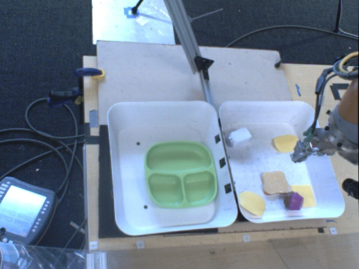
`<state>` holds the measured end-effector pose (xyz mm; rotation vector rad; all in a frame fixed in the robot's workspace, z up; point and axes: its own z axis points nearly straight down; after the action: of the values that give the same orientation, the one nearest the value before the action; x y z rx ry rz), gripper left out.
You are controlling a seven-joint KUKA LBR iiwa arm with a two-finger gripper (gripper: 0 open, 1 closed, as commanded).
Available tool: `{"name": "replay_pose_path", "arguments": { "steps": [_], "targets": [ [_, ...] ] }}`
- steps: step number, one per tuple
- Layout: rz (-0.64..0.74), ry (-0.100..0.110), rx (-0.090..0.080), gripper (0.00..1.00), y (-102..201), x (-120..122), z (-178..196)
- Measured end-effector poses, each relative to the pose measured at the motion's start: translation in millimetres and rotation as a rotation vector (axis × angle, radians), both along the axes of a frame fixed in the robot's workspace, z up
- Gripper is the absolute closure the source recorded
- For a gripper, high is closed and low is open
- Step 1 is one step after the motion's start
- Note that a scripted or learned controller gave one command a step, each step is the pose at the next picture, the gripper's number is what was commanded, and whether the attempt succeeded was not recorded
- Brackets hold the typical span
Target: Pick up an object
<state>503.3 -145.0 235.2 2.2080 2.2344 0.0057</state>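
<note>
Gripper (297,153) low over right bin (263,112), beside yellow piece (284,143); finger state too blurry to tell, arm cropped right.

No text, label, brand, number or sign can be read. A lit screen is seen on the handheld pendant (21,205) at the lower left, but its contents are too blurred to be made out. Small dark marks on the bench (185,72) are not legible.
</note>
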Motion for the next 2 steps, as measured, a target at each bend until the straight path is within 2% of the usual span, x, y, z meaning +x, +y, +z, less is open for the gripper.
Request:
{"name": "replay_pose_path", "arguments": {
  "steps": [1,2],
  "targets": [
    [0.001,-0.001,0.0,1.0,56.5,14.0,8.6],
    [0.001,0.0,0.0,1.0,105.0,15.9,13.1]
  ]
}}
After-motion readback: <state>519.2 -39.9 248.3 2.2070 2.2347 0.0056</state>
